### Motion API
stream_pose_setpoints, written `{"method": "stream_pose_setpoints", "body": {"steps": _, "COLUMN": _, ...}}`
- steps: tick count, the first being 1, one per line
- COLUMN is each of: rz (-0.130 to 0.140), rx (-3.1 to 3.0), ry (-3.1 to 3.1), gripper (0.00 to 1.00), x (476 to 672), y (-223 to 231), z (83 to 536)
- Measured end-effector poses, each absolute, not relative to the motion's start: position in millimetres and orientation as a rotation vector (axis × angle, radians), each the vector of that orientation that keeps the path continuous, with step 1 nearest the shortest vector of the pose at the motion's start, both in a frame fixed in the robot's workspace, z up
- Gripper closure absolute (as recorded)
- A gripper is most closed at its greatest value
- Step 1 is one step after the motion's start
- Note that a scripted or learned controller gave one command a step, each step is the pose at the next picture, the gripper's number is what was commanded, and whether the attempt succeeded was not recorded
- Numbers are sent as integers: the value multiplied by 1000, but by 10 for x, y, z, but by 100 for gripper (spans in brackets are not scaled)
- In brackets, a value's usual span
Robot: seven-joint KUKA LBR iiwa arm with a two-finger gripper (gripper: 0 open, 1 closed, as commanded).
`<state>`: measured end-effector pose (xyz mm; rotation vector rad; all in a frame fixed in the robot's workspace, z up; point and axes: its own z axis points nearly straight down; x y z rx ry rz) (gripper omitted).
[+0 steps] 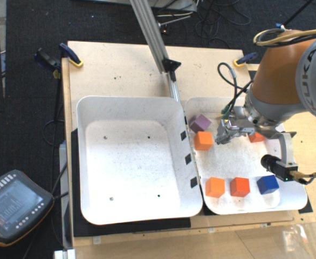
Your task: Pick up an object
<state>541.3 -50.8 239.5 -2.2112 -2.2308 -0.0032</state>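
At far left, off the bench, a grey handheld pendant (9, 205) with a screen lies on the dark floor. Next comes the left bin (88, 112), a shallow white tray speckled with small dark marks. A slanted metal rail (150, 28) runs down from the top edge and ends at the seam between the two bins. The right bin (295, 201) holds the blocks. A purple cube (200, 123) sits near its upper left corner, with an orange cube (203, 140) touching or just beside it below. Along the near wall stand three blocks in a row, slightly apart: an orange cube (215, 186), a red-orange cube (240, 186) and a blue cube (267, 184). The gripper (223, 135) is low over the bin floor, just right of the upper orange cube and apart from it; whether its jaws are parted or closed cannot be told, and no block is seen between them. A red block (256, 137) is partly hidden under the wrist. At right, the grey arm (314, 85) with its orange band (279, 72) reaches in over the bin.
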Motion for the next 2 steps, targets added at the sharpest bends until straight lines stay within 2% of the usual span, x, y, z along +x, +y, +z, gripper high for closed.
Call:
{"method": "stream_pose_setpoints", "body": {"steps": 1, "rz": 0, "rx": -2210, "ry": -2229, "gripper": 100, "x": 5287, "y": 38, "z": 2339}}
{"method": "stream_pose_setpoints", "body": {"steps": 2, "rz": -2, "rx": -2211, "ry": -2231, "gripper": 100, "x": 5272, "y": 561, "z": 2440}}
